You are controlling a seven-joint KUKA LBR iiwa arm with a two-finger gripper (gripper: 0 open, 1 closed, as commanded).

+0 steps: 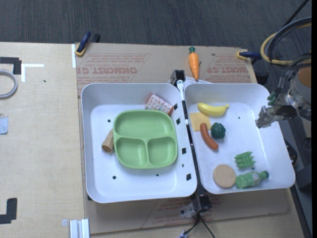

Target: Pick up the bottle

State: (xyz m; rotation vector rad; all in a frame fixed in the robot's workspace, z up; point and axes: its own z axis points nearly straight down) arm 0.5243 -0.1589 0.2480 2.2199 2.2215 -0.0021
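The cable clump (198, 209) at the bottom edge, where the two bins meet, lies nearest the camera and is too tangled and dark to make out.

The end effector (265, 117) hangs over the right rim of the right bin (277, 148), at mid height of that wall. It is dark and partly cut off by the frame edge, so I cannot tell how it is set, and nothing shows in its grip. Behind it the arm is cropped; yellow and black cables (282, 38) loop above it.

The bottle (251, 179) lies on its side in the near right corner of the right bin, well apart from the end effector. It is green and translucent, with a paler label band; its cap end points right. Its left end touches or nearly touches a tan round disc (224, 176). Just above it sits a green pea pod (244, 159).

Further left in that bin are a red sausage (208, 136), a dark green broccoli piece (217, 130), a yellow cheese slice (198, 121) and a banana (213, 108).

The left bin (94, 148) holds a green divided plate (146, 139), a cork-like tan piece (108, 141) at its left, and a patterned packet (158, 103) partly hidden behind its far edge.

A toy carrot (193, 62) lies on the cardboard (129, 66) covering the worktop (39, 133).
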